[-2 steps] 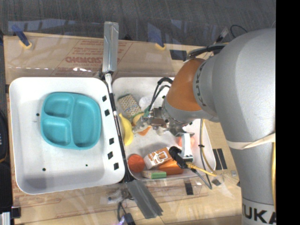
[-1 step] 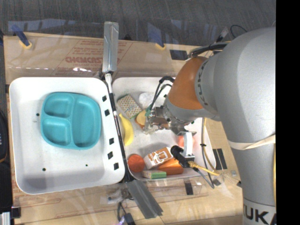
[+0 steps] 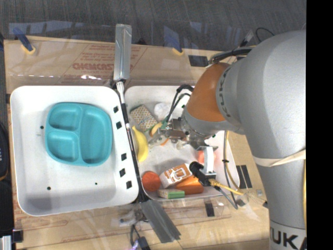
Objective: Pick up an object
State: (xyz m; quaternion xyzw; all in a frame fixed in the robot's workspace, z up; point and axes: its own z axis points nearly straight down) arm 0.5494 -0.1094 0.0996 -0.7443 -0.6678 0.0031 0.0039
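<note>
- Fingers on the gripper (image 3: 165, 133) are tucked under the wrist from where I stand, so I cannot tell whether they are spread or closed, or whether anything sits between them.
- Grey arm (image 3: 270, 113) comes in from the right, its orange band (image 3: 205, 100) hanging over the right bin (image 3: 151, 91).
- Left bin (image 3: 21, 139) carries a teal divided plate (image 3: 78, 133), lying flat toward its far side.
- Right bin holds all the loose objects to pick from, crowded on its left and near sides.
- Banana (image 3: 139, 144) lies along the right bin's left wall, just left of the gripper.
- White and orange carton (image 3: 174, 175) lies tilted near the front, with a red-orange ball (image 3: 151, 180) just to its left.
- Tan patterned piece (image 3: 144, 117) sits beyond the banana.
- Green block (image 3: 171, 194) rests against the near wall.
</note>
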